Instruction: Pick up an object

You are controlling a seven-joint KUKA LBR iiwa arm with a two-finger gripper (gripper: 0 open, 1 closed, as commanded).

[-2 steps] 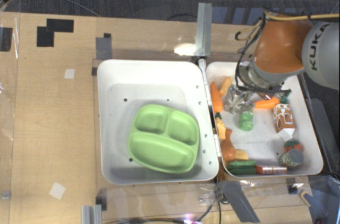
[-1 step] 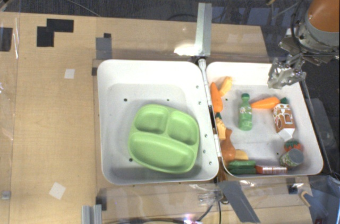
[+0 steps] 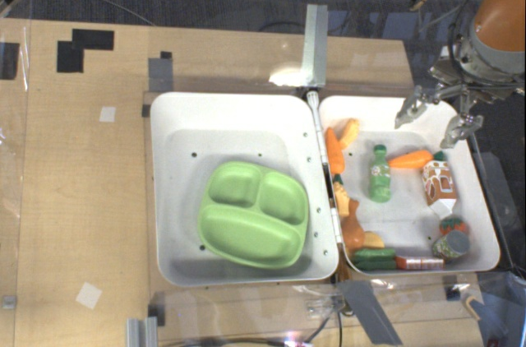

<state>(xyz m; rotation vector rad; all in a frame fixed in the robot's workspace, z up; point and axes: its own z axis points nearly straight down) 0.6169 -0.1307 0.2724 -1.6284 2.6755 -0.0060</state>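
**Gripper spread open above the right bin's far edge, nothing between its fingers**

The grey arm with its orange band (image 3: 501, 12) enters at the 2 o'clock corner. Its two-finger gripper (image 3: 436, 117) hangs over the upper right part of the right-hand shallow white bin (image 3: 490, 242), its metal fingers (image 3: 410, 107) splayed well apart with bare bin floor showing between them.

The objects lie below the gripper, toward 6 o'clock. Nearest, just below its right-side finger, is an orange plastic carrot (image 3: 411, 159) lying roughly crosswise. At about 8 o'clock from the gripper stands or lies a small green plastic bottle with a white label (image 3: 379, 173). At 6 o'clock is a small red-brown and white carton (image 3: 438, 182), and further down a round dark tin with a green and red label (image 3: 453, 238).

Along the bin's left wall, at 9 o'clock within it, sit a yellow-orange and orange pair of elongated toy foods (image 3: 339, 141), with an orange pear-shaped piece (image 3: 352, 232) lower down. At the bin's 6 o'clock edge lie a dark green cucumber-like piece (image 3: 374, 258) and a thin red tube (image 3: 421, 261).

The left-hand white bin (image 3: 173, 173) holds a light green plastic divided plate (image 3: 255, 214) with three compartments, lying flat.
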